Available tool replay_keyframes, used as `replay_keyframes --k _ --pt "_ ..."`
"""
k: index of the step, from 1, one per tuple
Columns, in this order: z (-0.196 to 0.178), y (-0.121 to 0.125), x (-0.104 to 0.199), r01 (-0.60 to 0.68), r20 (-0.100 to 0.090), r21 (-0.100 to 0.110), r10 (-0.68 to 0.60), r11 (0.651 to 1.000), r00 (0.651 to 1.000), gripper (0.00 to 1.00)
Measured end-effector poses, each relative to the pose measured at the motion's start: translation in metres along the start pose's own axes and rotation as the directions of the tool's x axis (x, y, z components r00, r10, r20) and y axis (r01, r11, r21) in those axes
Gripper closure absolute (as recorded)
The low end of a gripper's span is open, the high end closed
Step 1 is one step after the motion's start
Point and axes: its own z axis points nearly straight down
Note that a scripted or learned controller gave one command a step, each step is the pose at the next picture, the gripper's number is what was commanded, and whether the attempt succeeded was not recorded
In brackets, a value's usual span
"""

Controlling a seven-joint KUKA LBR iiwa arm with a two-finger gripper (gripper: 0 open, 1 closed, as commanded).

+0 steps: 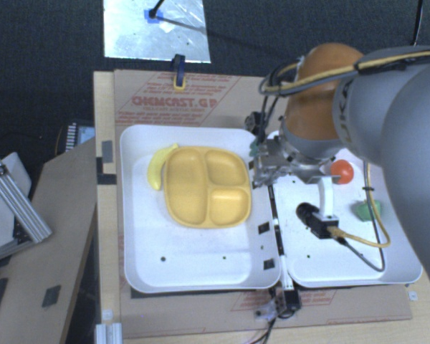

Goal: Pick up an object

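A yellow compartment plate (204, 186) lies in the left bin (140, 264), toward its back. A yellow banana (158, 165) pokes out from under the plate's left edge. In the right bin (358, 267) an orange-red ball (342, 170) sits near the back, partly hidden by the arm, and a small green block (366, 210) lies to the right. My gripper (264, 165) hangs low over the wall between the two bins, just right of the plate's rim. Nothing can be seen held in it.
The big grey arm with its orange band (322, 99) covers the back of the right bin. A cardboard sheet (172, 99) lies under both bins, with a shiny metal plate (156, 20) behind it. An aluminium rail (14, 199) stands at the left.
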Motion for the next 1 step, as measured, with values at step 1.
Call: replay_keyframes --k 1 --pt "-0.0070 -0.0035 0.0524 -0.001 0.001 0.001 0.001 1.000 1.000 1.00"
